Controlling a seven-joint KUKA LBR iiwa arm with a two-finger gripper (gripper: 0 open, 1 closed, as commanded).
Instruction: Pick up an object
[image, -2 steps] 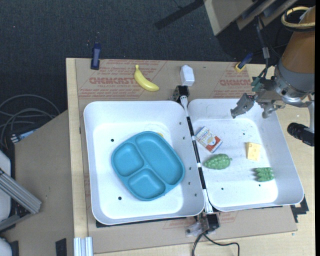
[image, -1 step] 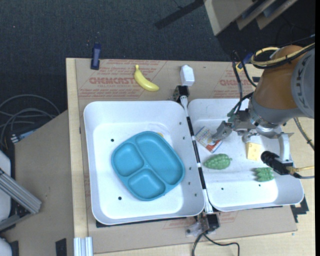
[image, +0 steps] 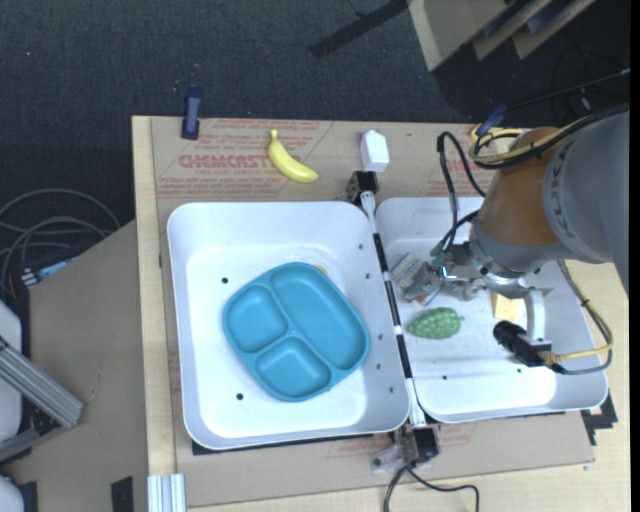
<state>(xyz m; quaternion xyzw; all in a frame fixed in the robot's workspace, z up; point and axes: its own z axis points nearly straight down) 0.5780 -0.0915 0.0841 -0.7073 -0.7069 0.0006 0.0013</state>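
In the right bin (image: 480, 395) a bumpy green object (image: 435, 324) lies near the left wall. Just above it sits a small grey and red item (image: 410, 278). My gripper (image: 452, 272) hangs low over the bin's upper middle, right beside the grey and red item and a little above the green one. The grey wrist with its orange band (image: 515, 200) covers the gripper from above. A yellow piece (image: 508, 307) peeks out under the arm, partly hidden. The left bin (image: 195, 250) holds a blue divided plate (image: 292, 330).
A banana (image: 291, 160), a white block (image: 375, 150) and a small blue item (image: 192, 111) lie on the bench behind the bins. A black connector with cable (image: 522, 345) hangs by the arm over the right bin. Loose cables run over the bin's back edge.
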